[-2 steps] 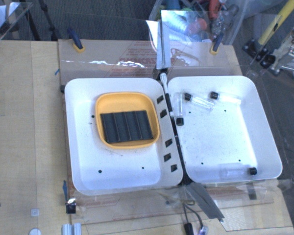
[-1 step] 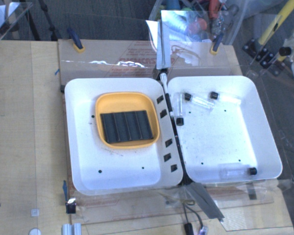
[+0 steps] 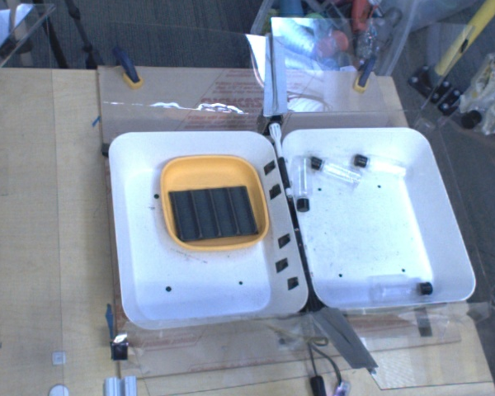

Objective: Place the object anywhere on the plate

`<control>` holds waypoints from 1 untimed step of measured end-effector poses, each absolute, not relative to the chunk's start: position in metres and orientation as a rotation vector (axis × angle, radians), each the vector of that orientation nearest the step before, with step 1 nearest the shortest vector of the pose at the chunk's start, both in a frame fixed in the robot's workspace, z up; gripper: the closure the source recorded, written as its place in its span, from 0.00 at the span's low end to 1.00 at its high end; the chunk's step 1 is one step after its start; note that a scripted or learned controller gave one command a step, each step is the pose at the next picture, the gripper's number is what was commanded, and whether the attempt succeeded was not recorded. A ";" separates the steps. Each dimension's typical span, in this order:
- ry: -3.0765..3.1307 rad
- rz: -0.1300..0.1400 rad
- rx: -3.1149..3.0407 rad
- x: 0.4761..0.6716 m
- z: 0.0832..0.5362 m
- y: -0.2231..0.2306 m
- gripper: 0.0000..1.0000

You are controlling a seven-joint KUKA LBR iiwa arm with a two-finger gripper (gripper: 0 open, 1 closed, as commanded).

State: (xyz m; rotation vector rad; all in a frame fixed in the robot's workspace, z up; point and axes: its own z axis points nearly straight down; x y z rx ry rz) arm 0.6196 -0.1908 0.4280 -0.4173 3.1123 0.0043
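A yellow plate (image 3: 172,175) with rounded corners sits in the left white bin (image 3: 144,291), toward its back. A dark grey ridged block (image 3: 213,213) lies flat on the plate and covers most of its floor. In the right white bin (image 3: 371,238) lie several clear vials with black caps. One vial (image 3: 300,185) rests against the left wall, two vials (image 3: 334,170) (image 3: 379,165) lie near the back, and another vial (image 3: 400,289) is at the front right corner.
A row of small black tabs (image 3: 280,221) runs along the seam between the bins. Behind the bins a clear tub of colourful clutter (image 3: 338,11) stands, with clamps (image 3: 129,73) (image 3: 364,74) on the back board. Cables (image 3: 326,370) hang at the front.
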 end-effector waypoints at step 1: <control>3.022 -0.001 -0.827 0.668 0.435 -0.210 1.00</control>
